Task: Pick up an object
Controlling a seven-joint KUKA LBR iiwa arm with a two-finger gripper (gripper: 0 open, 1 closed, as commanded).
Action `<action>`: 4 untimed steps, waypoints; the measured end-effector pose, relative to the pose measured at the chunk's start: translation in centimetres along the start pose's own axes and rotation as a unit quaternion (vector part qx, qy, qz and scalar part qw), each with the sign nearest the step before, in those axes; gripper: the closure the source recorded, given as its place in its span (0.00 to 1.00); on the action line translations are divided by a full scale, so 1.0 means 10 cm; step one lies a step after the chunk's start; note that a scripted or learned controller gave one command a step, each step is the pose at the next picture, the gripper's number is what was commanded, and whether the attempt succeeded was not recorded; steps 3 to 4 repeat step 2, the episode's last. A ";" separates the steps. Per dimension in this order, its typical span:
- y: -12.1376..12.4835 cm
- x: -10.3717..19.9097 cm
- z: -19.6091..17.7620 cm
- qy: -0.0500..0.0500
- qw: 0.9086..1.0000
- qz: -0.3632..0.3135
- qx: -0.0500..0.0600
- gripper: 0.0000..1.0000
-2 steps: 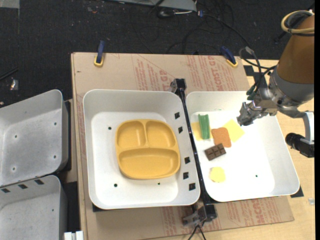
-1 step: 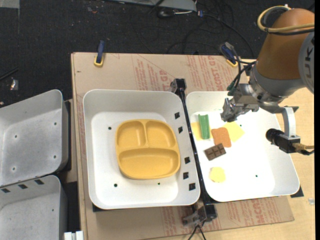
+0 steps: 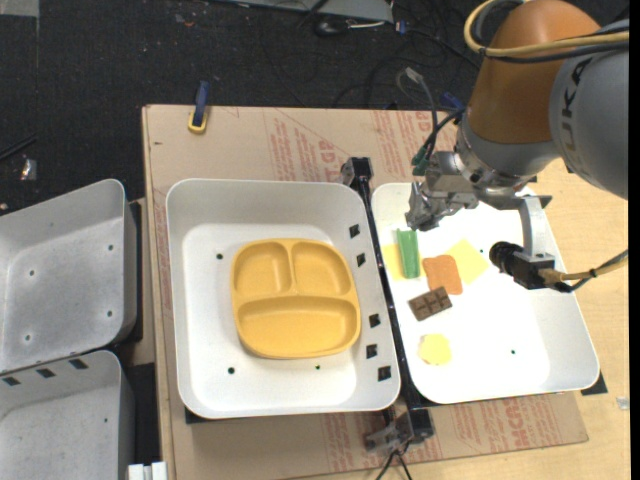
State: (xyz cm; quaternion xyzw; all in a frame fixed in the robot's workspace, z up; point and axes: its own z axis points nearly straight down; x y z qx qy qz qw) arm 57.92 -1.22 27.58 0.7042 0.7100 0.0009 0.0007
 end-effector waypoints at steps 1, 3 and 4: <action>0.19 0.46 0.24 0.000 1.000 0.000 0.001 1.00; 0.35 1.05 0.30 0.001 1.000 0.000 0.000 1.00; 0.35 1.05 0.30 0.001 1.000 0.000 0.000 1.00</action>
